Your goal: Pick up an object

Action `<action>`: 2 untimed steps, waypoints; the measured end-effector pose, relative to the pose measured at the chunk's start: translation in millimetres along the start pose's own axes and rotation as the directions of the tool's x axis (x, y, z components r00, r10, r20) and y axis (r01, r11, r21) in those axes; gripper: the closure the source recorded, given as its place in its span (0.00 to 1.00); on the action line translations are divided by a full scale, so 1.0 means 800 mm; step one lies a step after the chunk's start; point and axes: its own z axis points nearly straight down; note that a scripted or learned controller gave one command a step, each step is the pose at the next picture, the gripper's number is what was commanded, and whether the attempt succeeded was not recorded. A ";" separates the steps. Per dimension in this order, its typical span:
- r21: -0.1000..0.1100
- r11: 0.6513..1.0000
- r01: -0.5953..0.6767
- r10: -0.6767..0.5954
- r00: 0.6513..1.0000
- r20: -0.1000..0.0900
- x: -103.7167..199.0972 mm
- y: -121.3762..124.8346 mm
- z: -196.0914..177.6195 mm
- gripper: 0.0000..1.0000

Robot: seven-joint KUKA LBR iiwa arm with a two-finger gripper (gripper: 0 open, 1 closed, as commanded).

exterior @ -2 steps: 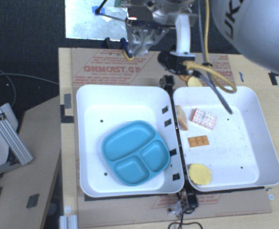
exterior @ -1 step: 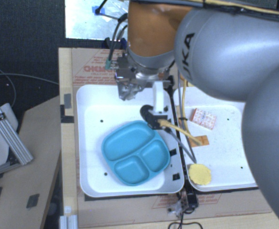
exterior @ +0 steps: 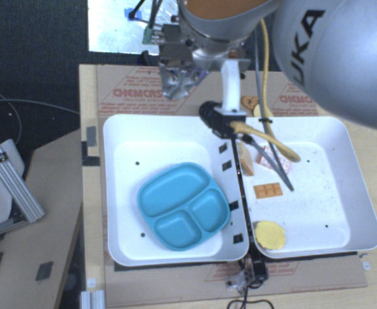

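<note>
My gripper (exterior: pixel 176 84) hangs high over the cardboard just behind the left bin's back rim (exterior: pixel 156 118), with nothing seen in it. A blue divided plate (exterior: pixel 185 205) lies in the left bin. In the right bin (exterior: pixel 343 172) there is a yellow round piece (exterior: pixel 270 235) near the front. An orange waffle-like square (exterior: pixel 268 190) lies in the middle, and a tan wedge (exterior: pixel 245 160) rests against the dividing wall. Grey tongs (exterior: pixel 275 165) lie slanted there, beside a small pink and white scrap (exterior: pixel 270 162).
A brown pretzel-shaped piece (exterior: pixel 249 103) shows behind the right bin's back rim, beside the arm's bracket. The arm's large grey body covers the upper right. A metal frame (exterior: pixel 11 179) stands off the bench at the left.
</note>
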 end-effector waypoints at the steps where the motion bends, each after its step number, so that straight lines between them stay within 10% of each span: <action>1: 0.011 1.000 -0.010 0.010 1.000 0.008 -0.100 -0.005 0.464 1.00; 2: 0.018 1.000 -0.007 0.007 1.000 0.005 -0.150 0.060 0.457 1.00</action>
